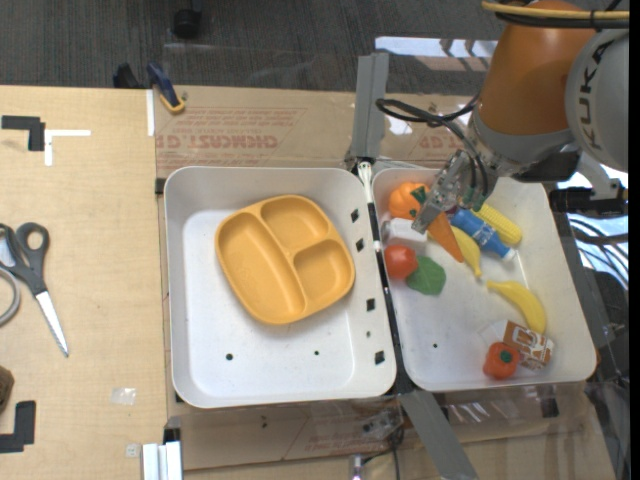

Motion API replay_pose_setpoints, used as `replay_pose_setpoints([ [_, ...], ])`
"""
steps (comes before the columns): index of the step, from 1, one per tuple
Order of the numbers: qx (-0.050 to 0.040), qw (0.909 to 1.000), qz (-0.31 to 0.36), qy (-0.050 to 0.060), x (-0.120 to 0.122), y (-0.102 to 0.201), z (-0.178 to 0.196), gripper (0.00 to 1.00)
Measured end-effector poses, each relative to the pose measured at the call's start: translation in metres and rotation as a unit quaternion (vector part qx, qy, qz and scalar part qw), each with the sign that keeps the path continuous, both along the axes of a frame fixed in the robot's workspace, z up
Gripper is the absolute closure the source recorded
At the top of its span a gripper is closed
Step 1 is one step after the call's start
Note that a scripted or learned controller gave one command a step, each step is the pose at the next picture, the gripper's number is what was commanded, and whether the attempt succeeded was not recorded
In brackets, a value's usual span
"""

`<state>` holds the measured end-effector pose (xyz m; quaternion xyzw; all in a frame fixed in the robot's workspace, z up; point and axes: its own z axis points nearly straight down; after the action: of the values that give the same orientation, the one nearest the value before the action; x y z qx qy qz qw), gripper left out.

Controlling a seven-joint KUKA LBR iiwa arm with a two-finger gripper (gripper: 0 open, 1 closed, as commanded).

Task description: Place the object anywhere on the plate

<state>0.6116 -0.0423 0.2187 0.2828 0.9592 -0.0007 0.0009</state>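
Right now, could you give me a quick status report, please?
Gripper low over right bin, among toy food. Yellow plate in left bin. Nothing on plate yet.

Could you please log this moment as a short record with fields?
plate: yellow divided plate, lying in the left bin
right bin: holds toy food, including a banana, a tomato and a carrot
pincer: low over the toy pile at the far end of the right bin
scissors: on the bench, left of the bins
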Motion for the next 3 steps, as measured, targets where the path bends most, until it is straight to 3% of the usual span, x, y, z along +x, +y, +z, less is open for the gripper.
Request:
replay_pose_setpoints([
  [1, 0.0007, 0.9931, 0.117, 0.001, -0.0061, 0.0725, -0.0272, 1.0],
  [2, 0.0007, 0.9931, 0.117, 0.0, -0.006, 0.0724, -0.0271, 0.0],
  [3, 0.0006, 0.9931, 0.117, -0.001, -0.0049, 0.072, -0.0175, 1.0],
])
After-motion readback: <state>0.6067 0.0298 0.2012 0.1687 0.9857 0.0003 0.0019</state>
